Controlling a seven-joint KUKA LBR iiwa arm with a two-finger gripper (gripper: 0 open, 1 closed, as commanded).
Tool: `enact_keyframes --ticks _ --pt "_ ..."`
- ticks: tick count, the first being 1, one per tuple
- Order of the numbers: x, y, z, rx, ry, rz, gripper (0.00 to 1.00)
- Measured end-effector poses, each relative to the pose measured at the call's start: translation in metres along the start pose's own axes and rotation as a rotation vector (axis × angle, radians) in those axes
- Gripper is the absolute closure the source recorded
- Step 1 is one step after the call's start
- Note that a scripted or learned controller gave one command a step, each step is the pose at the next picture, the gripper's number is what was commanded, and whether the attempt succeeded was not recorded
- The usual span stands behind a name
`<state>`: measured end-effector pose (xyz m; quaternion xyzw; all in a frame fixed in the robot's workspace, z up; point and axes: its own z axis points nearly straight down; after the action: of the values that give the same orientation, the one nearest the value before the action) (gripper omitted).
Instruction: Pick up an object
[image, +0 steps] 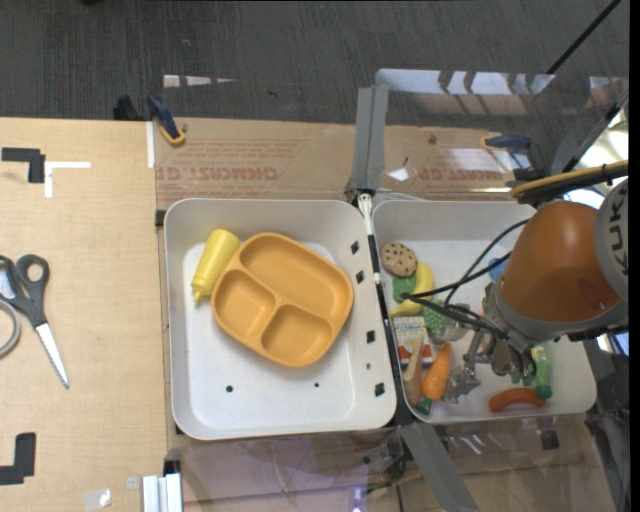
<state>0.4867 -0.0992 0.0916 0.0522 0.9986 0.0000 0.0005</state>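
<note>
We see two bins side by side on the bench, the left bin (190, 400) and the right bin (470, 220) touching along their shared edge. In the left bin lies a divided plate (280, 298), with a mustard bottle (213, 262) just beside it on its left, leaning against its rim. In the right bin a cookie (399, 259) sits toward the back, a banana (422, 285) just in front of it. Nearer the front edge lies a carrot (436, 372), and to its right a chili pepper (517, 399). The gripper (470, 375) hangs between those two. Well left of the bins, scissors (38, 310) lie on the bench (80, 420).
</note>
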Motion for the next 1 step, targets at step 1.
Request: enact_keyframes --ticks 1 --pt "0.0090 0.0039 0.0006 0.000 0.001 0.100 0.00"
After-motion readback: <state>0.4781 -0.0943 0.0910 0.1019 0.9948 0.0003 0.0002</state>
